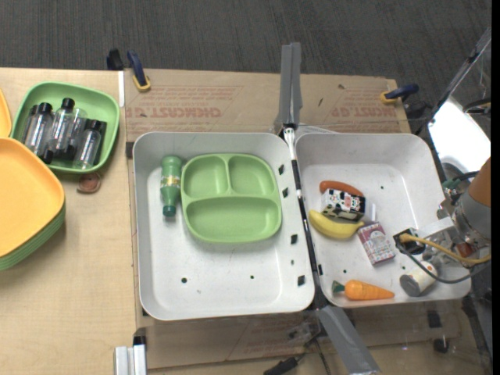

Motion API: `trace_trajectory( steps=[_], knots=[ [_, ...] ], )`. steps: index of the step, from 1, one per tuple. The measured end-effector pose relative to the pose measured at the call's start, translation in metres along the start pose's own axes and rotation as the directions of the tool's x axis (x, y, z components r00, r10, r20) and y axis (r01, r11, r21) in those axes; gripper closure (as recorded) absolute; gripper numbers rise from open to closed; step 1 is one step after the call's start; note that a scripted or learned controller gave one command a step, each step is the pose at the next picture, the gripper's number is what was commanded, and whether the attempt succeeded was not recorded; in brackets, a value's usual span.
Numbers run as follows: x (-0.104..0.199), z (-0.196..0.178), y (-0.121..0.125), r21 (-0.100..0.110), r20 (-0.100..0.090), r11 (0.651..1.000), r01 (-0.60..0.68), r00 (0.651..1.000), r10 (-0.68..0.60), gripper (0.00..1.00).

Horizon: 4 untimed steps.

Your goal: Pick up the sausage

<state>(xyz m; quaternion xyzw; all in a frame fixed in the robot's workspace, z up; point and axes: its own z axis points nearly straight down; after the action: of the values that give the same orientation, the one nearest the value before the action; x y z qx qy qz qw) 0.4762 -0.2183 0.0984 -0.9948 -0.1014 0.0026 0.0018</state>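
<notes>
The sausage (341, 187), a short red-orange curved link, lies in the upper middle of the right bin (406, 156). It touches the top edge of a small black-and-white packet (345, 203). My gripper (420, 278) hangs low at the right bin's front right corner, well to the right of and below the sausage. Nothing shows held in it. The arm's wrist (471, 209) comes in over the bin's right rim.
In the right bin a banana (334, 226) lies just below the packet, with a pink carton (377, 244) beside it and a carrot (367, 291) by the front wall. The left bin (219, 287) holds a green divided plate (230, 198) and a green bottle (169, 184).
</notes>
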Motion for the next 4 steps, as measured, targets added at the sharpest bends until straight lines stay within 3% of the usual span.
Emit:
trace_trajectory(
  steps=[1, 2, 3, 4],
  knots=[
    [0.0, 0.008, 0.002, 0.003, -0.001, 0.976, 0.216, 0.976, -0.216, 1.0],
    [0.001, 0.007, 0.002, 0.0, -0.003, 1.0, 0.001, 1.0, -0.001, 1.0],
    [-0.001, 0.008, 0.002, 0.004, 0.0, 0.978, 0.21, 0.978, -0.21, 1.0],
    [0.0, -0.005, 0.003, -0.002, 0.0, 1.0, 0.007, 1.0, -0.007, 1.0]
  ],
)
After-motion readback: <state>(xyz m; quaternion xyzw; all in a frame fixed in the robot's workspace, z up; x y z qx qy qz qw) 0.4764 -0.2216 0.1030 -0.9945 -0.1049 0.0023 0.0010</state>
